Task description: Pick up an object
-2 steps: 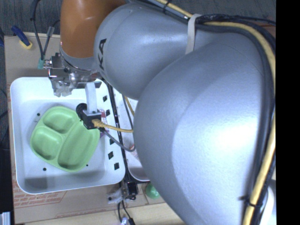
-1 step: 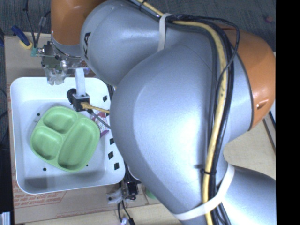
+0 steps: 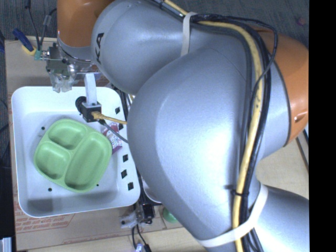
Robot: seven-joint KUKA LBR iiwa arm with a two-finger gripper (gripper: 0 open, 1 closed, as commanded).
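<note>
Overhead, end effector (image 3: 62,83) above bin (image 3: 23,135), green tray (image 3: 72,154) apart

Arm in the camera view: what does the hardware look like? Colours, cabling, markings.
The arm has bulky rounded grey shells with orange bands. Black and yellow cables run along its outside, held by white straps. Black KUKA lettering shows on one link. The end effector is a small metallic and clear assembly.

One green divided plate (image 3: 72,154); one white bin (image 3: 23,140); one small reddish-patterned packet (image 3: 114,139).

White bin (image 3: 21,156) on cardboard-topped bench (image 3: 42,230), dark carpet floor (image 3: 21,4) behind
</note>
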